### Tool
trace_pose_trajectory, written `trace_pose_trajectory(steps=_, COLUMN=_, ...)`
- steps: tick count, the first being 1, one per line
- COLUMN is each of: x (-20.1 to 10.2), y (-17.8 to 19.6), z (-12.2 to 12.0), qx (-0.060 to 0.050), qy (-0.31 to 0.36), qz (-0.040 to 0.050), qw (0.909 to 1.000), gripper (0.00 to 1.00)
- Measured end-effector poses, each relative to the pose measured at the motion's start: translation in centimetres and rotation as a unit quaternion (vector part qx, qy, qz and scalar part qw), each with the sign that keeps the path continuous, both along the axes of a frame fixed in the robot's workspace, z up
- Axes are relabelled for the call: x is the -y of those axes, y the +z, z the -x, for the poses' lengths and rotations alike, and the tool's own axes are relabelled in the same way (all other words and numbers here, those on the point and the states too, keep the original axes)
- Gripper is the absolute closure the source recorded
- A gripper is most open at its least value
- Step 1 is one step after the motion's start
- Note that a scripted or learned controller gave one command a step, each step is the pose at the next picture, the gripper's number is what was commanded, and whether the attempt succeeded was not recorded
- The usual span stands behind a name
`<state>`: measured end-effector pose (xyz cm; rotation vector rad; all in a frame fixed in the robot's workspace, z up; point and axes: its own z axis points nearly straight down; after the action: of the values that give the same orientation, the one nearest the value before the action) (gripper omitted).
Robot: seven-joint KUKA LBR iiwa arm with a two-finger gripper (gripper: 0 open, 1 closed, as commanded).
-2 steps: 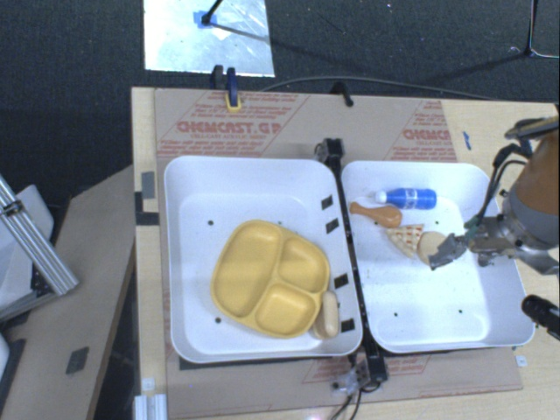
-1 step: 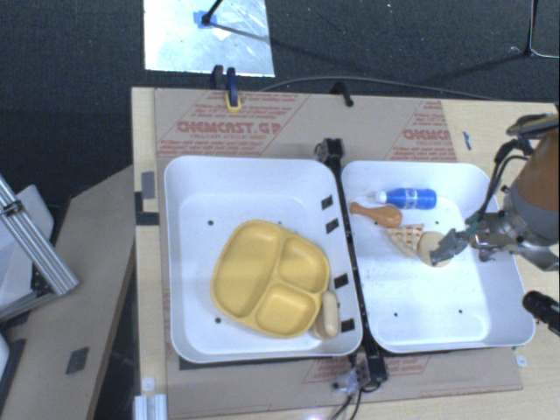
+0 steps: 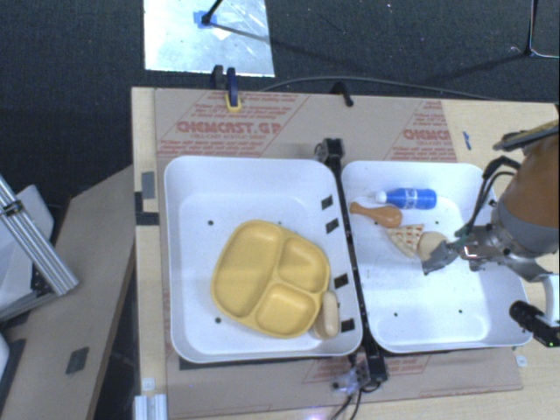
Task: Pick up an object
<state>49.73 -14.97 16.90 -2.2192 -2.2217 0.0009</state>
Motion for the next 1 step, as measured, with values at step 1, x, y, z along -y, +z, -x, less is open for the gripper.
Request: trace_pose_trajectory(steps=1, x=0.50, y=-5.16, z=0.92, qx=-0.001, qy=0.000, qz=-0.0002, qw=1.0000, gripper=0.00)
